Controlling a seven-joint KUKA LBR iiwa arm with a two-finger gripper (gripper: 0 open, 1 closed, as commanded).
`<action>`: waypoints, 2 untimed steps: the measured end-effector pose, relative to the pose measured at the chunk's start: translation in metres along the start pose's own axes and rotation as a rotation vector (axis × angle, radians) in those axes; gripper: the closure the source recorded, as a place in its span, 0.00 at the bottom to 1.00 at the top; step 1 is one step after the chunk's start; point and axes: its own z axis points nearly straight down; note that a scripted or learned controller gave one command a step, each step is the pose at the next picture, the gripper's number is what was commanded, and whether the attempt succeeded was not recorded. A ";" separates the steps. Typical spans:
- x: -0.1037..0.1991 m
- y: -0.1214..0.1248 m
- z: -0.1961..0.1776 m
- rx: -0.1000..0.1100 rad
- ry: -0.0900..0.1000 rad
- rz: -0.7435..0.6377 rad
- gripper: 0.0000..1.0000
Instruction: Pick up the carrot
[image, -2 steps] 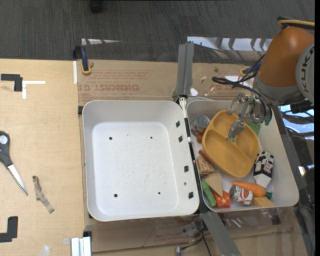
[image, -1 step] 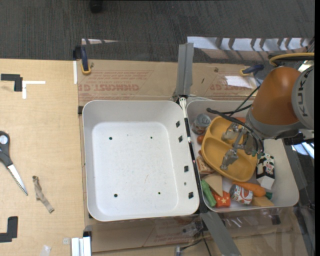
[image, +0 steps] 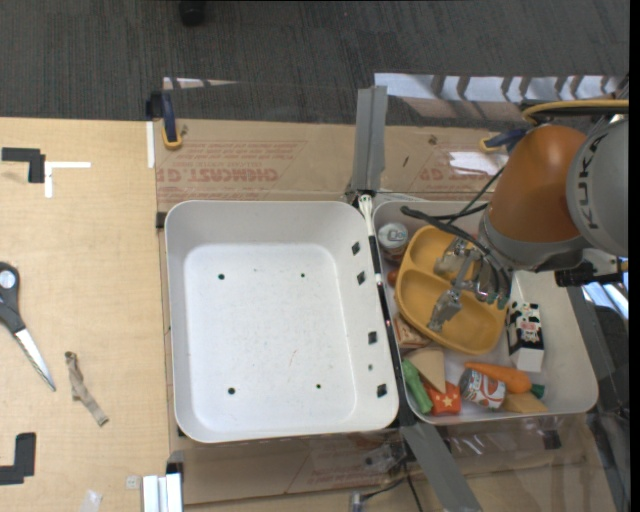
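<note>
- A pair of scissors (image: 18, 328) lies on the wooden bench (image: 80, 260) at the view's far left, about 9 o'clock from the left bin, with a small brownish scrap (image: 86, 389) just to its lower right.
- The left bin (image: 275, 318) is a shallow white tray with a few dark dots on its floor.
- The right bin (image: 572, 385) touches the left one along a shared edge and is crowded with items.
- A green object (image: 415, 387) lies near the right bin's lower left corner, beside a small red piece (image: 446, 401).
- A yellow divided dish (image: 445, 290) sits tilted in the middle of the right bin.
- The gripper (image: 462, 288) hangs over that yellow dish, its metal parts close against the dish's inner surface; from this angle I cannot tell how the jaws stand, nor whether they have hold of anything.
- The carrot (image: 500, 377) lies at about 5 o'clock from the gripper, near the right bin's lower edge, clear of the gripper and resting beside a red and white can (image: 482, 393).
- A black and white carton (image: 526, 332) stands at about 4 o'clock from the gripper, just above the carrot's thin end.
- The arm's orange band (image: 535, 185) shows at about 1 o'clock from the gripper.
</note>
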 end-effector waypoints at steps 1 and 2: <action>-0.006 0.000 -0.015 -0.001 -0.021 -0.001 1.00; 0.013 0.093 -0.090 0.000 0.022 0.009 1.00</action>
